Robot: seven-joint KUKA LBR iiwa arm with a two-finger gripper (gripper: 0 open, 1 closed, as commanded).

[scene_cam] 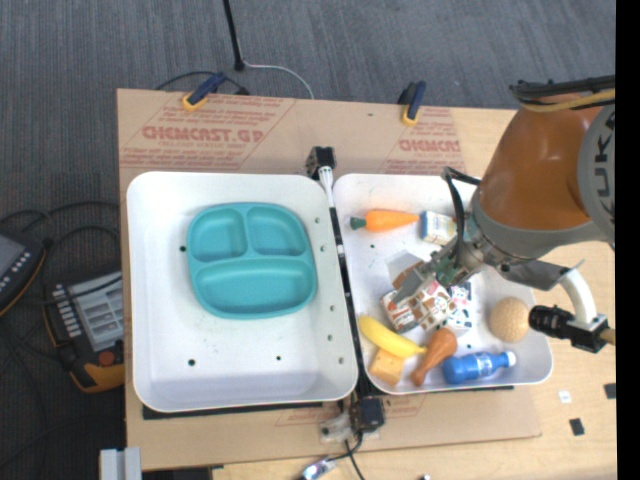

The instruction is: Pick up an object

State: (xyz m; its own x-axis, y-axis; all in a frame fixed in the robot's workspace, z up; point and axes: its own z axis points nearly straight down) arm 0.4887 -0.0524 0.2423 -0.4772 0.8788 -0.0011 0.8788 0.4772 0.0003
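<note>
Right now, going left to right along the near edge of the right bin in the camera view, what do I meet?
Yellow banana → orange-brown drumstick-shaped toy → blue bottle, all along the near wall of the right bin. The tan ball sits a little farther back, above the bottle's right end.

Grey carpet floor [90,28] surrounds bench [270,118]. Black cable [228,18] beyond bench's far edge. Electronic devices [85,313] on floor left of bench.
</note>
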